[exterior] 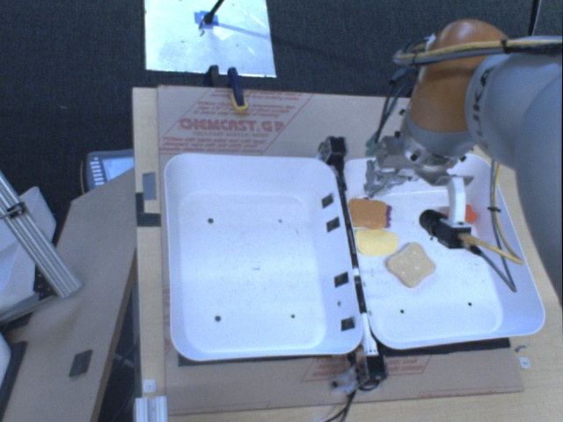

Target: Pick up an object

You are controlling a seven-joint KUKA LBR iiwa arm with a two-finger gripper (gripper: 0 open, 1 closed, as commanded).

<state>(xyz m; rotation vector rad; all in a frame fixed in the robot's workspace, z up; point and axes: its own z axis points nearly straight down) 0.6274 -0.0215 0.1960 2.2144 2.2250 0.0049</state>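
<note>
In the right bin (493,310) lie an orange block with a pink edge (369,213), a flat yellow disc (376,243) and a tan toast-shaped piece (411,265). My gripper (381,178) hangs low over the bin's far left part, just behind the orange block. Nothing shows between its fingers. A small orange-red bit (472,213) peeks out beside the white bracket on the arm.
The left bin (255,253) sits beside the right one, joined by black clips (339,227) along the shared rim. A black camera unit (442,227) with yellow cables hangs from the wrist over the right bin. A metal plate (209,25) lies behind the bench.
</note>
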